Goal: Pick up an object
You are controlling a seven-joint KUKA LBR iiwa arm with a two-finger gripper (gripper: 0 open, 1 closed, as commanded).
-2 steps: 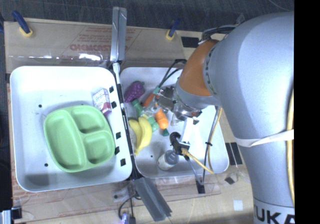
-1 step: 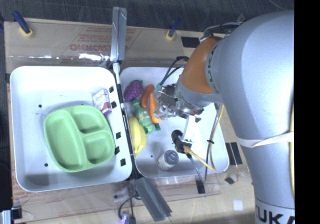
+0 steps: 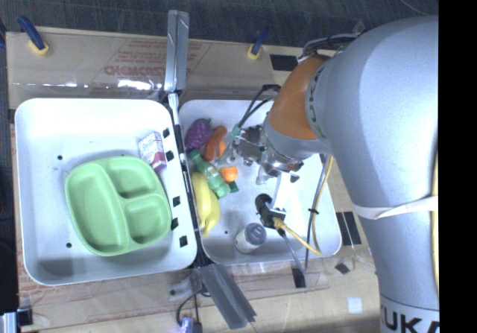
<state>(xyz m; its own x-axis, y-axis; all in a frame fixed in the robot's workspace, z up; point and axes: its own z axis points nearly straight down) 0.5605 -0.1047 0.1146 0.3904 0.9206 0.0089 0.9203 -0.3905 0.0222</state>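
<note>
Overhead, the grey KUKA arm with the orange band (image 3: 298, 100) reached in from the right and hung over the right-hand shallow white bin (image 3: 328, 246). Its two-finger gripper (image 3: 250, 147) sat low among the objects at the bin's upper left; whether it was apart or together could not be told, since the wrist hardware hid it.

Contents of the right bin:
- A purple bunch of plastic grapes (image 3: 198, 132) lay near the upper left corner.
- An orange carrot-shaped toy (image 3: 215, 144) lay just beside the grapes, tilted, close to the gripper.
- A small orange round piece (image 3: 229, 173) rested next to a green bottle-like item (image 3: 216, 181).
- A yellow plastic banana (image 3: 205, 205) lay along the left wall.
- A small white bottle with a grey cap (image 3: 252, 237) lay near the bottom wall.

No object could be confirmed as grasped.

Contents of the left-hand white bin (image 3: 37, 119):
- A light green divided plastic tray (image 3: 119, 205) occupied the centre.
- A small pink and white carton (image 3: 153, 149) lay just beside the tray's upper right edge, near the divider between the bins.
</note>
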